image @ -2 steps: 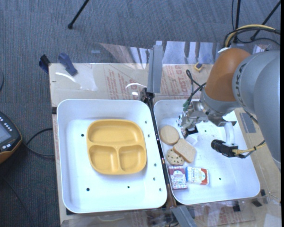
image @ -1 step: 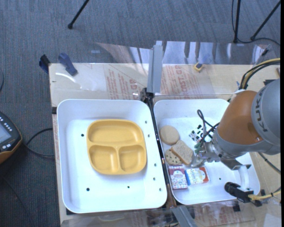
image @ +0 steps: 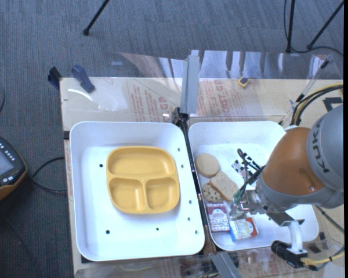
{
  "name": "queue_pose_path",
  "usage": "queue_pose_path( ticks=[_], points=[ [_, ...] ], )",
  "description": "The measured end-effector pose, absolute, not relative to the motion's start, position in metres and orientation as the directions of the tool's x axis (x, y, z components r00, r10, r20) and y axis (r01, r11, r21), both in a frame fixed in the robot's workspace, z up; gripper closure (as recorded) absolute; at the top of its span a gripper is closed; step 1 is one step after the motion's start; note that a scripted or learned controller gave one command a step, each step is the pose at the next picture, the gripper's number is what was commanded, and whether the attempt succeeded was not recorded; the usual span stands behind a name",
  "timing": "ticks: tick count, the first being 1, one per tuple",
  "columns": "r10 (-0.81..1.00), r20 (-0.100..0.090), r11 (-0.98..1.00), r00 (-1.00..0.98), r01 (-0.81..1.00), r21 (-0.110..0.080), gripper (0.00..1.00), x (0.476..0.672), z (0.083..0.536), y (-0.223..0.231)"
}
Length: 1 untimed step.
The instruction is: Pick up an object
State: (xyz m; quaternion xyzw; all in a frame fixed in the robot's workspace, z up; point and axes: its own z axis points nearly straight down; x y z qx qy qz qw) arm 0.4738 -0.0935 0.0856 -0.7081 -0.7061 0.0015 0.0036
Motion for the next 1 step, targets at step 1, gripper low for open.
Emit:
queue_pose_path(
  ticks=[1],
  points=[
    [1.0,0.002,0.001,-0.001,1.0,-0.006,1.0,0.5011,0.0858,-0.0797]
  ],
)
